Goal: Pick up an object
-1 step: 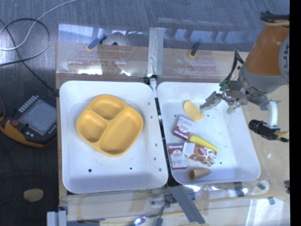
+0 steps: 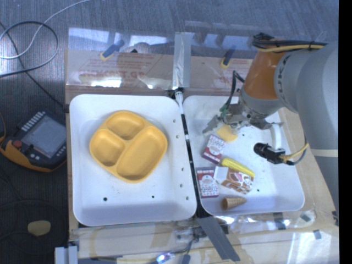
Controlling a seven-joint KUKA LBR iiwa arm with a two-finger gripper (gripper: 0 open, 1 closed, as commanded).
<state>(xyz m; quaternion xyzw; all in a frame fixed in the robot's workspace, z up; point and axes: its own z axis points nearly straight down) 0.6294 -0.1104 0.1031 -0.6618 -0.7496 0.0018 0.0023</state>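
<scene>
The grey arm (image 2: 308,81) with its orange band reaches in from the right and bends down over the back of the right bin (image 2: 286,194). The left bin (image 2: 82,202) carries a yellow divided plate (image 2: 128,145) with three compartments, sitting near its centre. Beside the bench on the left floor lies a teach pendant (image 2: 38,141) (dark screen, orange casing).

The gripper (image 2: 226,123) hangs low at the right bin's rear left part, directly over a pale yellow block (image 2: 226,133), which seems to touch its tips; whether the fingers are spread or closed on it I cannot tell from this slant.

In front of the block lie the other small things, clustered together: a red-and-white carton (image 2: 214,148), just beside it a yellow bar (image 2: 237,166), then a brown-and-white packet (image 2: 233,180) touching the bar's near side, a second small red carton (image 2: 207,182) by the bin's left wall, and an ice-cream cone (image 2: 234,203) lying on its side nearest the front rim.
</scene>
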